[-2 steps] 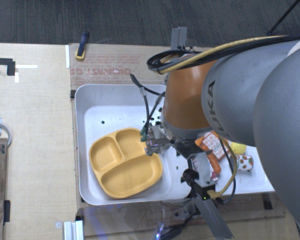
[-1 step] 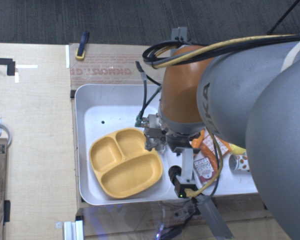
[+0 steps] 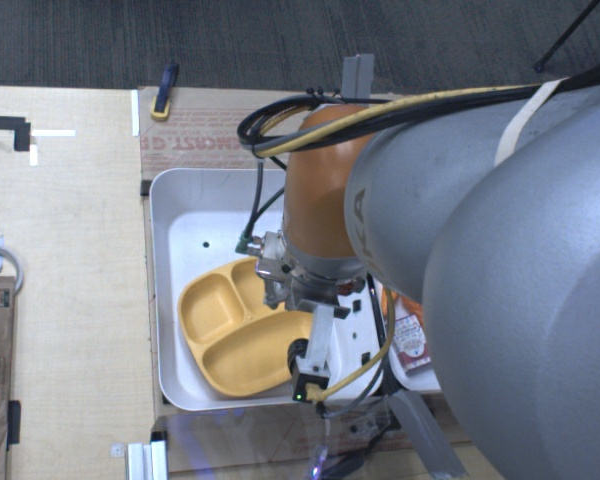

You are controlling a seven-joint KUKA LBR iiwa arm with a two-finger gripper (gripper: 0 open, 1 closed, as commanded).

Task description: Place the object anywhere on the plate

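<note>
- A shallow white plastic bin (image 3: pixel 170 268) sits on the pale wooden table (image 3: pixel 60 268); a yellow plastic plate with divided compartments (image 3: pixel 225 343) lies flat in it, in the part of the bin nearest the bottom of the view; the plate's lower rim is close to the bin's wall
- The grey robot arm with an orange band (image 3: pixel 325 183) comes in from the right and hangs over this bin; its wrist covers the plate's right side and part of one compartment; the jaws are hidden under the wrist, so I cannot tell whether they are apart, together or clamped on anything
- A small dark spot (image 3: pixel 206 245) marks the bin's floor above the plate, apart from it
- A corner of the second white bin (image 3: pixel 420 376) shows just right of the wrist; a red-and-white printed packet (image 3: pixel 410 336) lies in it, partly under the arm and not on the plate; I cannot tell whether this is the object to be placed
- Brown cardboard with red lettering (image 3: pixel 195 140) lies above the first bin; a blue-and-yellow clamp (image 3: pixel 164 92) sits at its top left corner
- A black L-shaped mark (image 3: pixel 10 128) sits at the table's upper left, well apart from the bins; dark grey carpet (image 3: pixel 230 18) lies beyond the table
</note>
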